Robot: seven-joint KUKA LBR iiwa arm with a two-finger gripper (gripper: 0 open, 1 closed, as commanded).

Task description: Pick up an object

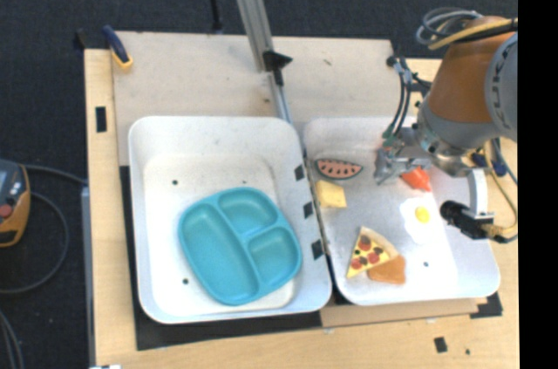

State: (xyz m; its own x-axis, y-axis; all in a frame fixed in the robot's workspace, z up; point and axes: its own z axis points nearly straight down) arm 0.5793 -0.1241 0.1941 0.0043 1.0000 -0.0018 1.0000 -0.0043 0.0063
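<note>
The gripper (399, 166) is hovering low in the right bin (349, 140). An orange toy (419, 179) is lying just beside it, the fried egg (418, 217) below. Its grip state is unclear.

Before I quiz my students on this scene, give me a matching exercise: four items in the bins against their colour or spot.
Items:
1. divided plate
2. pizza slice
3. watermelon slice
4. fried egg

Descriptions:
A. white with a yellow centre
B. nearest the right bin's front edge
C. light blue, in the left bin
D. red, near the divider

Pairs: 1-C, 2-B, 3-D, 4-A
</note>
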